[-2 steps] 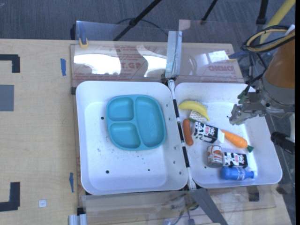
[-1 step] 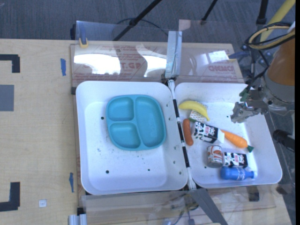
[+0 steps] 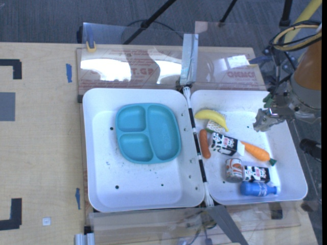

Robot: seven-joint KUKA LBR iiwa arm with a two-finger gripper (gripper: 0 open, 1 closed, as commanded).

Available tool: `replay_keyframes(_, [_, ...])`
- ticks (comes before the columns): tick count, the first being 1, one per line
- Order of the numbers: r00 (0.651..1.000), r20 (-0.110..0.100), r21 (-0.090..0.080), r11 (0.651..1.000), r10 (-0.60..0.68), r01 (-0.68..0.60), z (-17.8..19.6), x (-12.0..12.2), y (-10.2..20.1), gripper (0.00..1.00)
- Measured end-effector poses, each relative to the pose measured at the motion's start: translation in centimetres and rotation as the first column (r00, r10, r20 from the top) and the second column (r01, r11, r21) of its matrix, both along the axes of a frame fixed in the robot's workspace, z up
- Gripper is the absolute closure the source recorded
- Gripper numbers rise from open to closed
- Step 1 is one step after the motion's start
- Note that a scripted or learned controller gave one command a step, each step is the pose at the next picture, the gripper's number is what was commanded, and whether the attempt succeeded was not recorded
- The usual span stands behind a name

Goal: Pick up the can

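Nearest the camera, a blue bottle [image 3: 258, 189] lies along the front wall of the right bin [image 3: 299, 175], well below my gripper [image 3: 264, 119], which hangs over the bin's far right part with nothing in it; how wide it stands I cannot tell. Going outward from my gripper, an orange carrot [image 3: 256, 151] lies just below it, a black-and-white carton [image 3: 224, 145], a red sausage [image 3: 205, 143] and a yellow banana [image 3: 212, 118] sit to its left, and the can [image 3: 234, 169] lies on its side lower left of me, touching a second black-and-white carton [image 3: 256, 174]. Further left, past the divider, the left bin [image 3: 97, 137] holds a blue sectioned plate [image 3: 148, 132].
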State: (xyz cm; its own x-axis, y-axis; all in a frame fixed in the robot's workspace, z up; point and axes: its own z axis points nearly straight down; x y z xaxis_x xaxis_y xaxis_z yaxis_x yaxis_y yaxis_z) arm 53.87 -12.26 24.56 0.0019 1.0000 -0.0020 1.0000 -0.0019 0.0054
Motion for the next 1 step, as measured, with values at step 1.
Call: replay_keyframes(1, [0.997, -0.003, 0.001, 0.997, -0.078, 0.078, -1.75, 1.40, 0.27, 1.00])
